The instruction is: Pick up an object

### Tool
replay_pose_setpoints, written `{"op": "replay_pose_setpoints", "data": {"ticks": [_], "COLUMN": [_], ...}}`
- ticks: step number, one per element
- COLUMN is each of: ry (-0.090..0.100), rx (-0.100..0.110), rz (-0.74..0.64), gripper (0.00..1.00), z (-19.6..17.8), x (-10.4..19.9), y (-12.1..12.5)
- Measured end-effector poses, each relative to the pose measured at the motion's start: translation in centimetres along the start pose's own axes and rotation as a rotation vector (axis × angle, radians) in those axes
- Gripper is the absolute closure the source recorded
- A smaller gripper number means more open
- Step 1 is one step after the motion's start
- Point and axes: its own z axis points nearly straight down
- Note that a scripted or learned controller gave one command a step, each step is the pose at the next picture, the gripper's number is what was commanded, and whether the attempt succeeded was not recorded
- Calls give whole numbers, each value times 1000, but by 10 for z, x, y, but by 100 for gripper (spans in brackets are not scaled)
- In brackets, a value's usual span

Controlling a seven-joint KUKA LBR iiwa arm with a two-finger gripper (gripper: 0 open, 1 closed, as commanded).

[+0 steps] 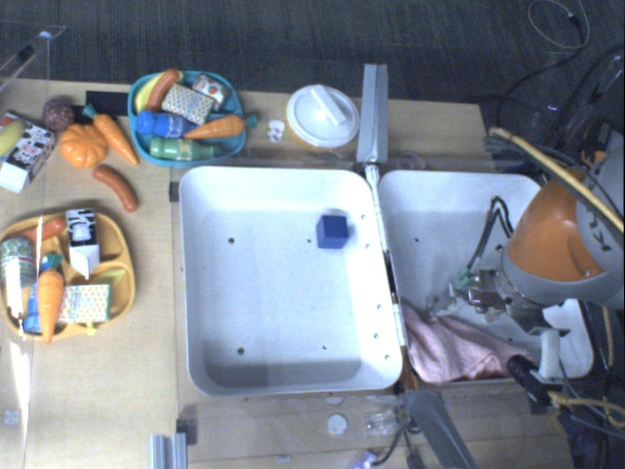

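Whether the gripper (459, 299) is spread or closed cannot be made out: its tip is a small tangle of metal and cable low over the right bin (439, 203), and nothing is visibly caught in it. It sits just above the upper edge of a crumpled pink cloth (454, 350), which lies in the near part of that bin, against the wall shared with the neighbouring bin. Whether the tip touches the cloth cannot be told. Behind the gripper, the arm's orange band (552, 237) bulges in from the right, with black cables looping over it.

The left bin (264, 301) holds a single blue block (333, 231), resting flat on the floor in the far right part, near the shared wall and well apart from the gripper.

On the wooden bench to the left, a yellow tray (119, 286) carries toy food and small cartons. Farther back lie a toy sausage (116, 188), an orange pumpkin (82, 146) and a carrot (119, 137) beside it. Beyond the left bin's far edge stands a blue bowl (186, 156) heaped with toy vegetables, and to its right a round white lid (322, 115), next to an upright grey bar (372, 115).
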Motion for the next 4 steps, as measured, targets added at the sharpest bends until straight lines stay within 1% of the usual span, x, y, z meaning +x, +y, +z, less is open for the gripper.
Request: {"op": "replay_pose_setpoints", "data": {"ticks": [1,2,3,4], "ry": [-2,2,3,3], "rx": [-8,7,6,7], "rz": [-93,-349,-349,-350], "gripper": [0,0,100,0], "z": [2,-21,-30,-30], "x": [-4,8,9,9], "y": [60,1,2,2]}}
